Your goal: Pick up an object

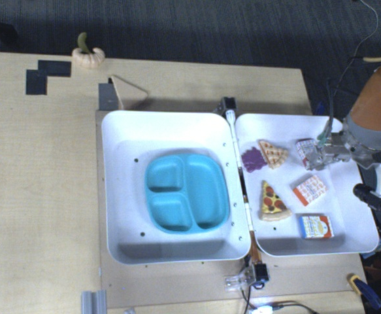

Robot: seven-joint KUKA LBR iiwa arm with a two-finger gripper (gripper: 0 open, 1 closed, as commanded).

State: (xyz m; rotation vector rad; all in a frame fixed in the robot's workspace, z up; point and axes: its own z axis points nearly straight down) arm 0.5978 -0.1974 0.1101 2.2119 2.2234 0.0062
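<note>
Several toy foods lie in the right bin [347, 244]: purple grapes [252, 158], a waffle piece [273, 154], a pizza slice [272, 202], an orange and white carton [310, 190], a blue and yellow carton [315, 226] and a silvery pink packet [305, 150]. My gripper [318, 158] hangs low over the bin's upper right part. It sits right beside the silvery packet and just above the orange and white carton. The grey arm with its orange band [375, 106] comes in from the right.
The left bin [121, 175] holds a blue divided plate [187, 191]. A small garlic-like toy [87, 56] lies on the bench at the far left. Black tape marks [46, 74] are stuck on the bench top. Cables run along the bench's front edge.
</note>
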